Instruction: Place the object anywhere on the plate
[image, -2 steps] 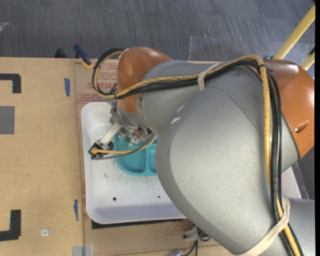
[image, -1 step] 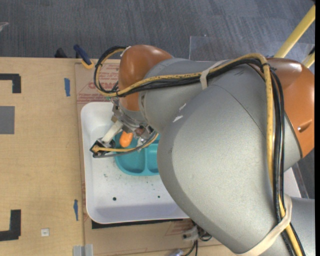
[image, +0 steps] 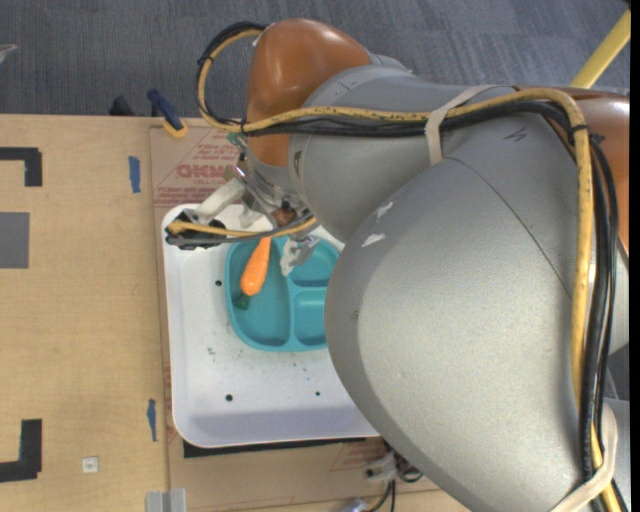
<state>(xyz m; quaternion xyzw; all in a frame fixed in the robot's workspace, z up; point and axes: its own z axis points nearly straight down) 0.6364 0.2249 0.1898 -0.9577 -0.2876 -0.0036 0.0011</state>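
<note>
Lying on the teal divided plate (image: 268, 330), the carrot (image: 256, 266) rested in the left-hand compartment, its lower end near the plate's left rim, so by my reading the placing itself looked done. Its long axis ran at a slant, the orange upper end up and to the right toward the hand (image: 290, 228), the darker, greenish end down and to the left. The plate sat in the white bin (image: 200, 390) on the worktop (image: 70, 330), where the arm reaching in from the right could get over it. The hand hung close above the carrot's upper end; I could not tell how it was set, nor whether it touched the carrot, since the wrist and cables hid that part
</note>
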